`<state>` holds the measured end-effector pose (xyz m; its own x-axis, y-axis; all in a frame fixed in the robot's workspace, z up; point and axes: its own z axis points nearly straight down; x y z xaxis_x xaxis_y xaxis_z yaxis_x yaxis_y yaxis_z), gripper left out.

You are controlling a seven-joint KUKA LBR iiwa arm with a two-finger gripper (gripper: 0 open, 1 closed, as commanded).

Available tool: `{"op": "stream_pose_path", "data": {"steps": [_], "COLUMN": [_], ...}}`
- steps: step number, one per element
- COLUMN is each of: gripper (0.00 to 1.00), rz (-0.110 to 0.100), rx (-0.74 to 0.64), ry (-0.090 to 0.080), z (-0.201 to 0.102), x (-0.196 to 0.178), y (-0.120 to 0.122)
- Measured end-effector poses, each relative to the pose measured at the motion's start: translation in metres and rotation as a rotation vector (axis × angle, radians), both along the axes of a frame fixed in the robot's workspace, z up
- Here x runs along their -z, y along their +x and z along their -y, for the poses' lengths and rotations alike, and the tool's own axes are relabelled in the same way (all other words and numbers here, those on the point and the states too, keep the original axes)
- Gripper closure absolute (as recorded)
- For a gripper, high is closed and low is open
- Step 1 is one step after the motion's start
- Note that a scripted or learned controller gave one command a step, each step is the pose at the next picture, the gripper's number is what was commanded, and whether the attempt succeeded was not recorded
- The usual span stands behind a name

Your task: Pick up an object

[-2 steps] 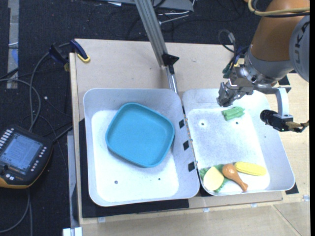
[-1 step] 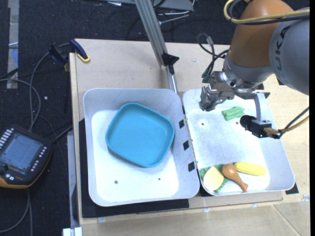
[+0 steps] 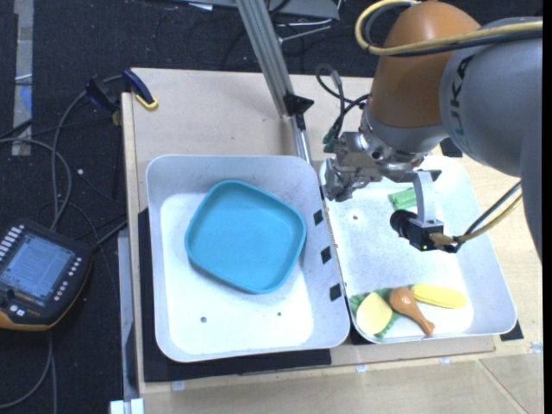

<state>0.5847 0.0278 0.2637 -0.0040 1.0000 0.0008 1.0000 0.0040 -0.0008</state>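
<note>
The grey arm (image 3: 483,84) sweeps in from the right, its orange band bulging above the wrist, and it hangs over the far end of the right bin (image 3: 487,257). The wooden bench (image 3: 207,115) carries both white bins side by side. The left bin (image 3: 172,317) holds one big item: a square blue plate (image 3: 246,235), lying tilted a little, near the bin's centre and closer to its far edge. Over to the right bin: the gripper (image 3: 343,184) sits low at the far left corner, right against the shared wall between the bins. Whether those fingers are wide or narrow, I cannot tell; the wrist hardware covers them. A small black fitting (image 3: 414,228) on a cable hangs from the arm over the middle of that bin. Just beside it, toward the far edge, a green object (image 3: 401,198) peeks out, partly hidden. Along the near edge sits a cluster of toy food: a yellow corn-like piece (image 3: 440,297), a brown drumstick-shaped piece (image 3: 412,307) touching it, and a pale yellow round slice (image 3: 373,314) in the near left corner. All three lie well apart from the gripper.
</note>
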Motion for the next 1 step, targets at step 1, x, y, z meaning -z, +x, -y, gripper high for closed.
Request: {"op": "stream_pose_path", "data": {"steps": [1], "gripper": [1.0], "rz": [-0.001], "rx": [0.0], "ry": [0.0], "z": [-0.047], "x": [0.0177], "y": [-0.0103]}}
